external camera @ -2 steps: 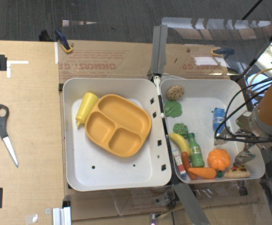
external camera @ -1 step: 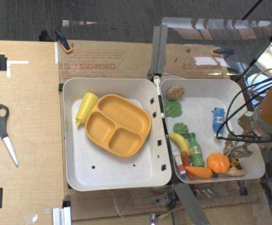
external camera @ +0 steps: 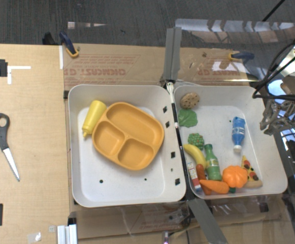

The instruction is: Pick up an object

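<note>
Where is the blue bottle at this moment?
The blue bottle lies in the right bin, toward its right side, with bare floor around it, above the pizza slice and the orange pumpkin.

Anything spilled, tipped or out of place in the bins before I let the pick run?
Nothing spilled or broken. The yellow bottle lies on its side against the orange tray in the left bin; the blue bottle lies flat in the right bin.

Dark carpet floor [external camera: 111, 4], wooden bench [external camera: 25, 136]
</note>
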### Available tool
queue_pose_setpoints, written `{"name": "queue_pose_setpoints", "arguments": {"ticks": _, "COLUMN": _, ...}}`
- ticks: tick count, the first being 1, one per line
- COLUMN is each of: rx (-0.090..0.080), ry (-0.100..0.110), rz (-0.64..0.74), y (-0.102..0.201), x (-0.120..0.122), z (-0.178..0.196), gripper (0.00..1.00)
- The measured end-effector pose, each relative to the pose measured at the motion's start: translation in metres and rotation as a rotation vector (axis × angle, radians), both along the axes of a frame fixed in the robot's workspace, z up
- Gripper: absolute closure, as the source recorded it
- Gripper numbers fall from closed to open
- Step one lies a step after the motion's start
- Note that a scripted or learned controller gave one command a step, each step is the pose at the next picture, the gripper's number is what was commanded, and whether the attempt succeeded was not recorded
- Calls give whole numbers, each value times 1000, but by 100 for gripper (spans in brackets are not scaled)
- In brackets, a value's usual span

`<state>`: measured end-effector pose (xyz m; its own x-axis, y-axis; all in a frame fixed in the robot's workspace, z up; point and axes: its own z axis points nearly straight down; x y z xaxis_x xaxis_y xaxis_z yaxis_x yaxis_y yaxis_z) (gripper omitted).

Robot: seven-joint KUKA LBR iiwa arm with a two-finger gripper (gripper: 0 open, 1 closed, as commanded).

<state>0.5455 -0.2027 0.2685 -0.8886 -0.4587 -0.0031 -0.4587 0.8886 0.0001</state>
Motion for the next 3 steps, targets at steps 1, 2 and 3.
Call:
{"name": "queue_pose_setpoints", "arguments": {"ticks": 1, "rx": 0, "ry": 1, "rz": -1, "y": 0, "x": 0, "z": 0, "gripper": 0}}
{"name": "queue_pose_setpoints", "arguments": {"ticks": 2, "rx": 0, "ry": 0, "rz": -182, "y": 4, "x": 33, "z": -104, "gripper": 0}}
{"name": "queue_pose_setpoints", "arguments": {"ticks": 3, "rx": 0, "ry": -2, "rz": -144, "y": -3, "x": 66, "z": -176, "gripper": 0}}
